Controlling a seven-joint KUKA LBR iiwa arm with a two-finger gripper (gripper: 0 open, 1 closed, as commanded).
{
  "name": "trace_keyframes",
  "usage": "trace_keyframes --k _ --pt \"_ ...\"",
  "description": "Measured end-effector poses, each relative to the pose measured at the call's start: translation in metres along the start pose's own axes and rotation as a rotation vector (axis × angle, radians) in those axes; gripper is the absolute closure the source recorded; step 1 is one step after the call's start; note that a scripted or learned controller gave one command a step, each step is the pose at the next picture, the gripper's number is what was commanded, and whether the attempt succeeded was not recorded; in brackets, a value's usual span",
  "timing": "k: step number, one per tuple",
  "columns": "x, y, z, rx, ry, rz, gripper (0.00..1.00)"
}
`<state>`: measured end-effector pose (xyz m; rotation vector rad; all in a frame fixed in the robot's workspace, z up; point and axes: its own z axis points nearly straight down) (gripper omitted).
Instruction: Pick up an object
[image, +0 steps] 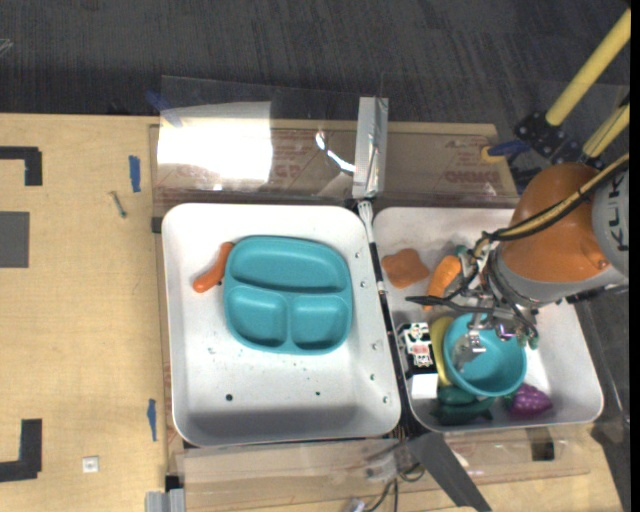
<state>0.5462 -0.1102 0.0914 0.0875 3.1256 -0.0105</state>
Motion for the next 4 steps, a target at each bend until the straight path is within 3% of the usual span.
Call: trace_keyframes --k 1,2,4 --pt "-0.006 -0.002 -0.016 0.005 -0.017 -0.001 1.0" --pt "-0.018 0.074 -0.104 0.021 -0.013 0.141 1.0" --pt "0.0 0.081 -0.105 0.029 -0.022 0.239 1.0"
